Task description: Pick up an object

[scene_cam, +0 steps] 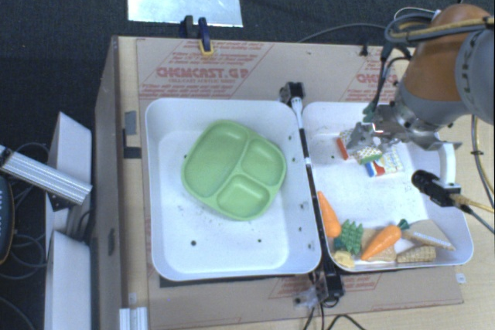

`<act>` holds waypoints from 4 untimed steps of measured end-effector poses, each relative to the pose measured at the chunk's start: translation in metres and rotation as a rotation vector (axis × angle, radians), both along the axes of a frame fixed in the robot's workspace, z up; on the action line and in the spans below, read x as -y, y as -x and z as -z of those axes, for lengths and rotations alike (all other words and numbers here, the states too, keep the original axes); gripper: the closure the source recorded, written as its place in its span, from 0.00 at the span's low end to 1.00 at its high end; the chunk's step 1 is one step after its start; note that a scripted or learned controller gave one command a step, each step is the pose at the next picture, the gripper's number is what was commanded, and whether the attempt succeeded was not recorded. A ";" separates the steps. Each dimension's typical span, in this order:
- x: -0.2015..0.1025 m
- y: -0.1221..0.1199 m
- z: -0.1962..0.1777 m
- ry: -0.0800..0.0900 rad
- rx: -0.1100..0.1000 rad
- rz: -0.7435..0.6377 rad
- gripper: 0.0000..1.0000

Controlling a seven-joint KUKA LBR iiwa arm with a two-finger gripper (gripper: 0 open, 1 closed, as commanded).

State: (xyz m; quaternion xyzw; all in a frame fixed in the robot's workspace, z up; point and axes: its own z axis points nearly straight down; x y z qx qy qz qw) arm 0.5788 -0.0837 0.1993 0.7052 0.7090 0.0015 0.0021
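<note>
My gripper [362, 138] hangs over the far part of the right bin [445, 166]. Just left of it lies a small orange piece [343, 146]. Directly below and to its right is a white toy with red and blue marks [377, 159]; whether the gripper touches it cannot be told. Along the bin's near edge lie an orange carrot [329, 215], a green toy [350, 236], a second carrot [383, 240] and a tan waffle-like piece [424, 251].
The left bin [166, 243] holds a green divided plate [235, 169] near its middle. A divider rail [307, 166] runs between the bins. The arm's orange band and grey wrist [445, 66] reach in from the upper right.
</note>
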 end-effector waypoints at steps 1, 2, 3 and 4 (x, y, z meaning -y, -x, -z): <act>-0.039 0.039 -0.045 -0.002 -0.003 0.000 1.00; 0.007 0.003 -0.033 0.000 -0.004 0.004 1.00; -0.055 0.049 -0.055 -0.002 -0.003 0.000 1.00; -0.018 0.012 -0.040 0.000 -0.003 0.004 1.00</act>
